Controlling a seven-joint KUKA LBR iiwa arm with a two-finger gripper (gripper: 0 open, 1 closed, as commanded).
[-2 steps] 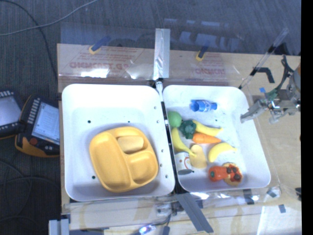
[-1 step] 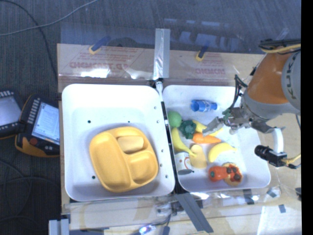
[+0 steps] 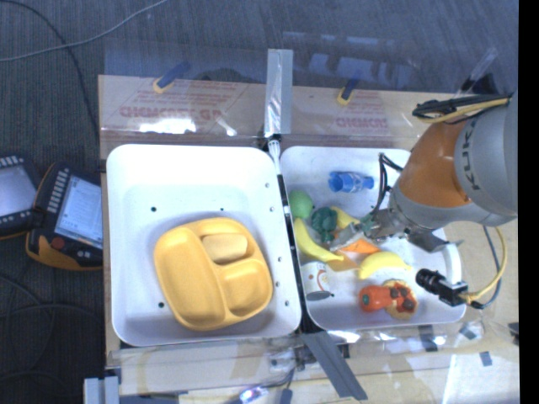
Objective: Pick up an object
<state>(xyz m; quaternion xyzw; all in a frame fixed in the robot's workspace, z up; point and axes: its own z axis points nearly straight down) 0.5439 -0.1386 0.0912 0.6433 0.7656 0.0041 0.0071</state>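
Observation:
The right white bin (image 3: 438,314) holds a heap of toys. A blue bottle (image 3: 349,181) lies near its back. A light green fruit (image 3: 301,203), a dark green piece (image 3: 323,219) and a yellow banana (image 3: 313,247) lie along its left wall. An orange piece (image 3: 362,247), a second yellow fruit (image 3: 383,264) and a red-orange toy (image 3: 387,299) lie nearer the front. My gripper (image 3: 372,226) is low in this bin, just above the orange piece and right of the dark green piece. The grey wrist hides much of it.
The left white bin (image 3: 135,183) carries a yellow divided tray (image 3: 213,271). A small white item (image 3: 317,279) sits at the right bin's front left. A black cable plug (image 3: 438,284) hangs over its right side. A handheld pendant (image 3: 63,217) lies left of the bench.

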